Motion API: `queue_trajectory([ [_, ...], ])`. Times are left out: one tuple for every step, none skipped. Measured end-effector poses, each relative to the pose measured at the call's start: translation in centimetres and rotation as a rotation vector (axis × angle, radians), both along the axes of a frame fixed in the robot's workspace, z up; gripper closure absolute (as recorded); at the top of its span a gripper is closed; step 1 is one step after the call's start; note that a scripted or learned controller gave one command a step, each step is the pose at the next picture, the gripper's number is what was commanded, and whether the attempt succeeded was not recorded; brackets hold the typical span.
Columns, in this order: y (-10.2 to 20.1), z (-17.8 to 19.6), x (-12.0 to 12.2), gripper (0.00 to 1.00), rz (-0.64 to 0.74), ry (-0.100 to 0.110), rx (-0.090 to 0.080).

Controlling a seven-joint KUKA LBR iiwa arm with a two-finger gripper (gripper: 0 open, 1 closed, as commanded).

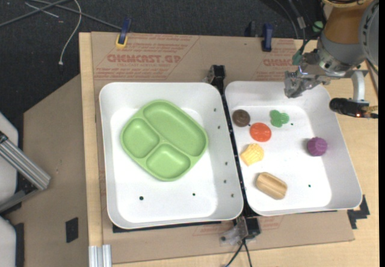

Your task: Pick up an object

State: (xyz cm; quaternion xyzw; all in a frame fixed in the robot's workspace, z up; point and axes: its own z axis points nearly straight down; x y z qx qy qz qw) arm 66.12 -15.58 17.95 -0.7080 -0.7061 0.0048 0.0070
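Your gripper point(296, 86), whose state I cannot tell, hovers at the right bin's point(343, 139) far edge; pinch the small, probably light green toy point(278, 118) across its middle.

Six small toys loose in the right bin point(346, 157): brown ball point(241, 118), orange ball point(260, 132), green piece point(279, 118), yellow piece point(252, 154), purple ball point(317, 146), tan loaf point(271, 185) nearest.
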Motion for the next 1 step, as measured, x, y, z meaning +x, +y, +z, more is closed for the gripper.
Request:
queue_trajectory([
  [0.03, 1.01, 0.34, 0.0, 0.003, -0.016, -0.003],
])
